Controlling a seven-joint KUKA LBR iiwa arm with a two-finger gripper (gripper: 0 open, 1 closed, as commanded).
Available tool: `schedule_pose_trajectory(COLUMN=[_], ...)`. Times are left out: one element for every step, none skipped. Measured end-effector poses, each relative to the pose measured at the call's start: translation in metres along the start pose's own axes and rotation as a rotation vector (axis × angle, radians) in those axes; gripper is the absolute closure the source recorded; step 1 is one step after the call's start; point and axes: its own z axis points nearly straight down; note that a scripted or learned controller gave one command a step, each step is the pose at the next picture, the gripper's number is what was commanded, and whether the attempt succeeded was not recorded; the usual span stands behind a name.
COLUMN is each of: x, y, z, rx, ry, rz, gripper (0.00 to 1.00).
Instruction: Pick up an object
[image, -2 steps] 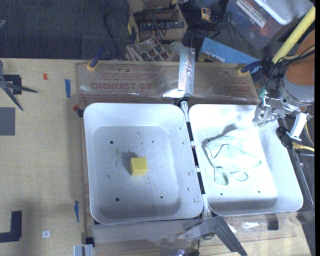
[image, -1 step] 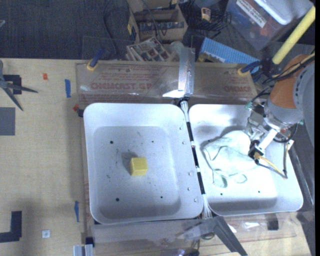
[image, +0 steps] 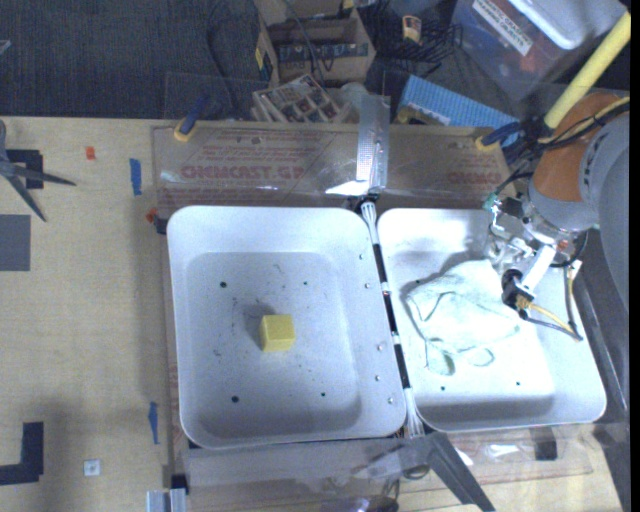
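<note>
I see 2 candidates, and the choice turns on which lies closer to the gripper (image: 512, 262). The gripper hangs over the far right part of the right bin (image: 575, 395), at the end of the arm (image: 570, 185) that reaches in from the right. From this slanted view I cannot tell whether it is open or closed, and I make out nothing held in it. Just left of it, and a little nearer, lies a pale crumpled sheet (image: 455, 310) (thin cloth or a limp bag, I cannot say which). It spreads over the middle of that bin's floor, its right edge close beside the gripper and thin looping edges trailing toward the near left. It has no clear long axis and sprawls roughly from far right to near left. The other candidate, a small yellow block (image: 278, 332), sits alone about the middle of the left bin (image: 185, 320), well apart from the gripper and across the rims where the 2 bins meet. It rests flat, its edges turned slightly against the bin walls. My judgement is that the sheet is by far the nearer target, calling for a short move left and down, though a flat limp thing gives little to pinch. The block looks the surer grasp but calls for a long reach left over the divide.
</note>
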Motion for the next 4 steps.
schedule_pose_trajectory(x=[0.032,0.009,0.049,0.029], y=[0.006,0.009,-0.025,-0.011], z=[-0.1,-0.108,-0.161,-0.156], rx=[0.006,0.005,0.009,0.005], ry=[-0.001,-0.002,-0.001,-0.002], rz=[0.439,0.749,0.342,0.69], gripper=[1.0,1.0,1.0,1.0])
